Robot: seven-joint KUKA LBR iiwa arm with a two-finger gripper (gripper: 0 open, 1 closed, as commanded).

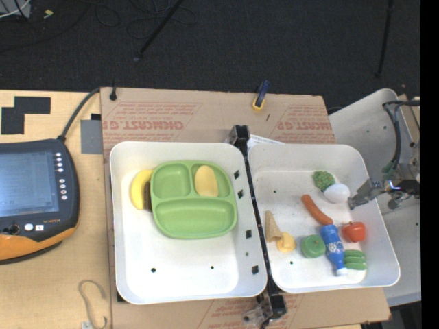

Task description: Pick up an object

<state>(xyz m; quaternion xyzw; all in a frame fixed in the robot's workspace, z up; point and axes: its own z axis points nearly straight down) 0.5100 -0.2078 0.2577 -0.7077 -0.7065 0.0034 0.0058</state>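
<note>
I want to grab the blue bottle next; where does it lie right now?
The blue plastic bottle lies in the right white bin, near its front right corner, between the round green toy and the red tomato-like toy.

The arm (405,149) sits at the right edge of the frame, mid-height, its gripper (363,196) pointing left, low and nearly level.

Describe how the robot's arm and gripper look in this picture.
At the picture's right edge, the arm shows as a pale grey metal structure with a dark cable looping along it. The gripper is small, grey metal, with dark joints behind it.
</note>
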